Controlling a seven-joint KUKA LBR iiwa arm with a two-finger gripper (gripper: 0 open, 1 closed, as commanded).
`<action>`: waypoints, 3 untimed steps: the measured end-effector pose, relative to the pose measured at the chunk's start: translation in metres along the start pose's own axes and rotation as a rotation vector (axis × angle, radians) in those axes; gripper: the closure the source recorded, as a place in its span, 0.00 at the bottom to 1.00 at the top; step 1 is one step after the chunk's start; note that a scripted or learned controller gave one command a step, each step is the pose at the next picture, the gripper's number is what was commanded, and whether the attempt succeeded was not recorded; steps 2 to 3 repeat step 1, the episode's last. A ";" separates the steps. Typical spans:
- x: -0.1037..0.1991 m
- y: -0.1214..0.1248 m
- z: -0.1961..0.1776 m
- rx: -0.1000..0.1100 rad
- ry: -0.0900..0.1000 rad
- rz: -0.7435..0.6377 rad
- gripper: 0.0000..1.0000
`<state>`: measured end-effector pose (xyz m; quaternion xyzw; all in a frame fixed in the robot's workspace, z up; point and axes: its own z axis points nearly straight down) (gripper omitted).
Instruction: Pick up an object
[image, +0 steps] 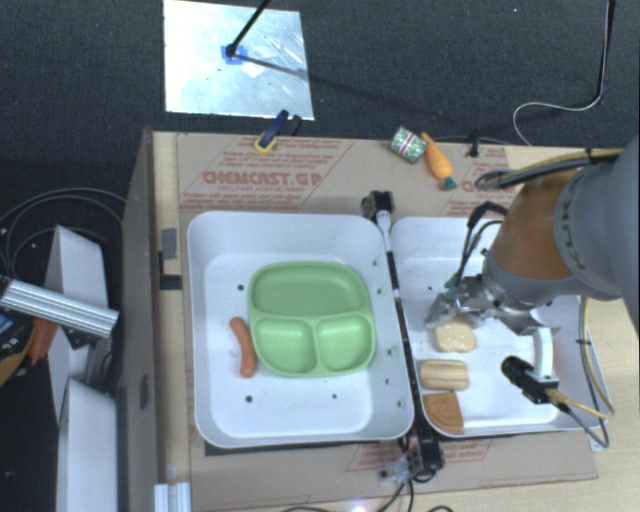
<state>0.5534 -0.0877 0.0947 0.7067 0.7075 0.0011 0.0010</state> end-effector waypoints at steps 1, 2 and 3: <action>0.081 0.013 -0.118 -0.003 0.001 -0.004 1.00; 0.081 0.013 -0.118 -0.003 0.001 -0.004 1.00; 0.081 0.013 -0.118 -0.003 0.001 -0.004 1.00</action>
